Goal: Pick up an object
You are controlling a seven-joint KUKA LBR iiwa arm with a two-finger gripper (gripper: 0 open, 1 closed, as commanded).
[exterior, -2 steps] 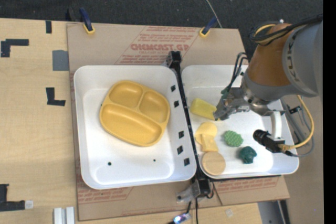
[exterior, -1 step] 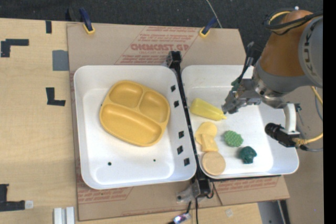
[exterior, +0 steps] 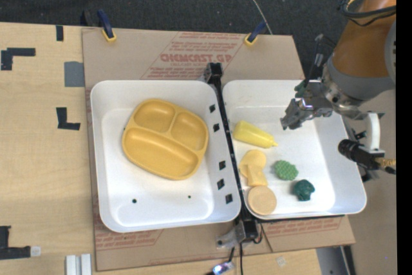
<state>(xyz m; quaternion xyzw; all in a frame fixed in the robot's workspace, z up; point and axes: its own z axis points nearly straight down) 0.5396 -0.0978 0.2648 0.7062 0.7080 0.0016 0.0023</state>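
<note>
Nearest the camera in the right bin (exterior: pixel 335 203) lie a tan disc (exterior: pixel 262 200), two green pieces and a yellow corn-like piece (exterior: pixel 254 134). Farther back my gripper (exterior: pixel 293 119) hovers — grip state I cannot tell. I judge this the approach — next, descend onto one piece.
</note>
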